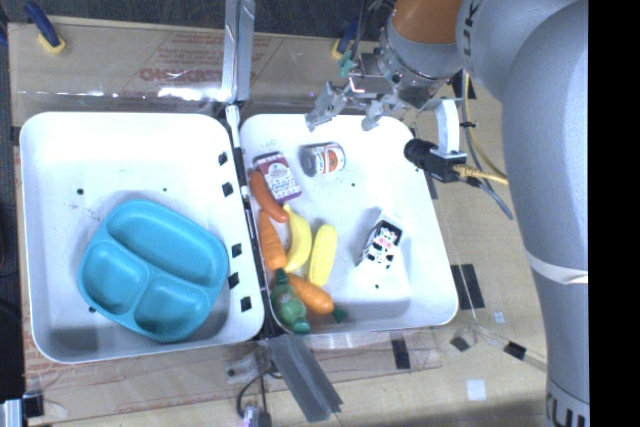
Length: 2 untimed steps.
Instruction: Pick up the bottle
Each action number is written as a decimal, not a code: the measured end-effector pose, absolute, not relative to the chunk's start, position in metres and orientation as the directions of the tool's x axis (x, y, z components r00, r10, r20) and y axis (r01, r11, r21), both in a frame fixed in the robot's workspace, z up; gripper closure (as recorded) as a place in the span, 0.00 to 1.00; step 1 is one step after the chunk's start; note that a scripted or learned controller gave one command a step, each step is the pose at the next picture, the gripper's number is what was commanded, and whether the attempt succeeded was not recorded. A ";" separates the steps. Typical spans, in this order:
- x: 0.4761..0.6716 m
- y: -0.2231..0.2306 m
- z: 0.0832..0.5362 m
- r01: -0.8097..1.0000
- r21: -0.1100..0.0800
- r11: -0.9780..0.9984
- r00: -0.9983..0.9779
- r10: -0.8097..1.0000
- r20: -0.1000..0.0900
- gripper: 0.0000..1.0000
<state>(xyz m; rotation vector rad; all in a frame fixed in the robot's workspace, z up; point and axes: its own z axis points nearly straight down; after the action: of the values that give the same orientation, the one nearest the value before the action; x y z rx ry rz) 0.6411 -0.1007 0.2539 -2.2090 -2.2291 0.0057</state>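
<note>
1. Two shallow white bins sit side by side on a cardboard-covered bench (140, 45), with dark ribbed flooring beyond the far edge and tape marks down at the near right corner
2. The gripper (347, 107) hangs over the far rim of the right bin (425, 300), its two grey fingers spread apart with nothing between them
3. Well off to the left of the jaws, the left bin (50, 145) carries a blue divided tray (152, 268)
4. Just below the jaws lies a small can (324, 159), and left of it a dark red packet (277, 175)
5. The bottle (381, 244), a small white one with black cow patches, lies tilted on the bin floor, below the jaws and slightly right, apart from everything
6. Further down and left of the jaws: two carrots (271, 225), two bananas (312, 253), and a green vegetable (290, 308) in the near corner
</note>
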 end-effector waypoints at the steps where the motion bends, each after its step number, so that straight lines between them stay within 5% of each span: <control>1: 0.615 -0.092 0.101 0.965 -0.004 -0.261 0.261 0.965 -0.001 0.00; 2: 0.575 -0.115 0.097 0.942 0.008 -0.337 0.337 0.942 0.005 0.00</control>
<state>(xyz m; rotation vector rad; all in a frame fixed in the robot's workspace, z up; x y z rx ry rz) 0.5750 -0.1147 0.0971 -2.5711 -1.8114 -0.0131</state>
